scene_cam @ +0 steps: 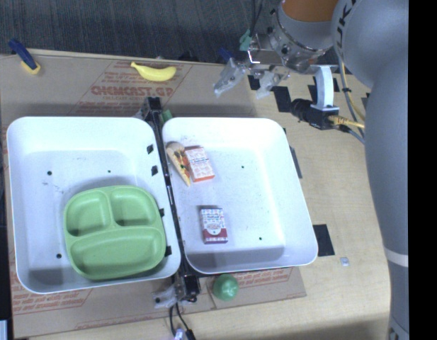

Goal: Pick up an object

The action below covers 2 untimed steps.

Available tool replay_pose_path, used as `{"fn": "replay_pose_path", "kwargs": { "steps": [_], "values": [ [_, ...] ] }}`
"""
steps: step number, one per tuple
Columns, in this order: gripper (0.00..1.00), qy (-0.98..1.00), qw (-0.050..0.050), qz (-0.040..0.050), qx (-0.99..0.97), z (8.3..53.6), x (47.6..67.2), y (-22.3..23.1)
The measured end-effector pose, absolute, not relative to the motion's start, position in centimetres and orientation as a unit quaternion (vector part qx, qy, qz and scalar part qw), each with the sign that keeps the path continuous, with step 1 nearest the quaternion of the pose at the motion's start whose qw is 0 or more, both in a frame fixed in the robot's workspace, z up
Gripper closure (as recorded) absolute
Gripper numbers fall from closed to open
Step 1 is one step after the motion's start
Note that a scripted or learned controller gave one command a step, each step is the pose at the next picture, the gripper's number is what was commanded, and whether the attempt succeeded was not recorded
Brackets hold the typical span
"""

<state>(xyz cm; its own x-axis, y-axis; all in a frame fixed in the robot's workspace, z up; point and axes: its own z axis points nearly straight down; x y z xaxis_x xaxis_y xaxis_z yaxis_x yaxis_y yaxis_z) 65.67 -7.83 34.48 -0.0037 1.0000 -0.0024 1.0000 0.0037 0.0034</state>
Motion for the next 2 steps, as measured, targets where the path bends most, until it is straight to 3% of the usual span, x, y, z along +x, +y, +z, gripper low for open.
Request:
{"fn": "replay_pose_path", "kwargs": {
  "steps": [1, 2],
  "values": [
    [0.00, 0.709, 0.002, 0.0009, 0.706, 35.8, 65.7, -9.1],
    [0.00, 0.709, -0.001, -0.0009, 0.705, 33.6, 63.1, -4.5]
  ]
}}
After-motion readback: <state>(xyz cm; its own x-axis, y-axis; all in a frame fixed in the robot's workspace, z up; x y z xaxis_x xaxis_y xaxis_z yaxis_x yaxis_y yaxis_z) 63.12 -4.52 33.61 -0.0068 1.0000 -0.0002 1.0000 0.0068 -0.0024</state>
